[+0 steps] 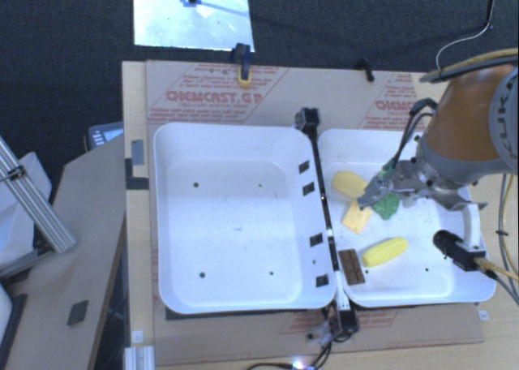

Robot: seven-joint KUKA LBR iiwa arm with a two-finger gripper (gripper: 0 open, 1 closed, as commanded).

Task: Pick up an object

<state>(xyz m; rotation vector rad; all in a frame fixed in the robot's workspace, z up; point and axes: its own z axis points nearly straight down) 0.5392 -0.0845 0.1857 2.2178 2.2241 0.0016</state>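
In the right bin (422,279) lie a rounded yellow piece (349,183), a flat yellow wedge (355,219), a yellow cylinder (384,251) and a brown block (351,267) near the front left corner. A small green object (387,205) sits just under the tip of my gripper (376,195), which hangs low over the bin's left half, between the rounded yellow piece and the wedge. The arm's orange band (466,113) and grey wrist hide the bin's back right part. Whether the green object is between the fingers is unclear.
The left bin (170,198) stands beside the right one, with a row of black clips (312,214) along the shared edge. A black fitting with a yellow cable (454,249) sits at the right bin's right rim. Cardboard lies under both bins.
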